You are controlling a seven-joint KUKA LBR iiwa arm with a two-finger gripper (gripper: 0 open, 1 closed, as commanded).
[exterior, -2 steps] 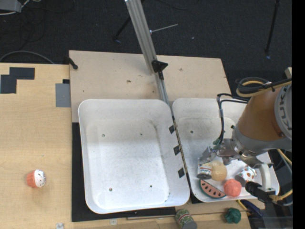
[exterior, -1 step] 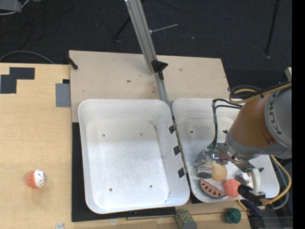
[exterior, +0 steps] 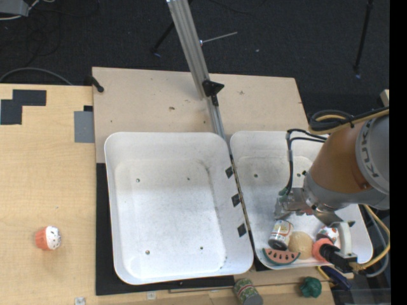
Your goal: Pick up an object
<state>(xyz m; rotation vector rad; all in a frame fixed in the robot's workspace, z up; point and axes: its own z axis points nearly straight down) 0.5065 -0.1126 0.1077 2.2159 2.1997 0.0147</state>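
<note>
Roughly, hand [exterior: 287,208]: low over right bin [exterior: 261,164], near its front; open or clenched, cannot tell, hidden under wrist.
Nearest object: small can [exterior: 278,234], at 6 o'clock from hand, just beside, tilted, long axis roughly 12-to-6.
Neighbours: tan ball [exterior: 299,242] at 3 o'clock of can, touching; watermelon slice [exterior: 281,256] at 6 o'clock.
Judged move: short drop toward 6 o'clock.

- Two bins side by side on counter [exterior: 159,100].
- Right bin [exterior: 261,164]: can [exterior: 279,233], ball [exterior: 299,244], slice [exterior: 280,256] at near edge.
- Small figure [exterior: 48,238] far left on counter.
</note>
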